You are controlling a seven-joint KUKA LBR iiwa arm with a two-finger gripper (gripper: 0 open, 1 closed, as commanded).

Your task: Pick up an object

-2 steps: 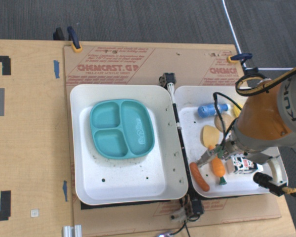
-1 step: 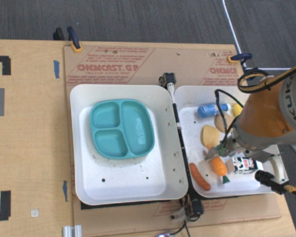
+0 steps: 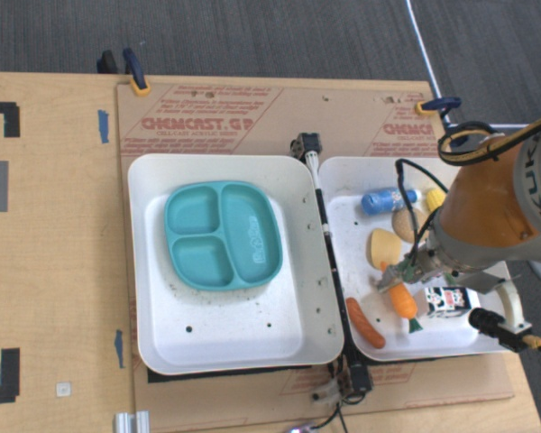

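Right bin (image 3: 343, 242): the gripper (image 3: 398, 276) is hovering low over a carrot (image 3: 402, 301), near a yellow wedge (image 3: 384, 246); finger spacing impossible to judge. Left bin (image 3: 153, 269): a teal divided plate (image 3: 224, 234) is sitting inside.

— Colours, left bin (image 3: 153, 242)?
— White; the divided plate (image 3: 224, 234) is teal.
— Right bin (image 3: 343, 233)?
— White — holding an orange carrot (image 3: 402, 301), a red sausage (image 3: 365, 323), a blue bottle (image 3: 388, 201).
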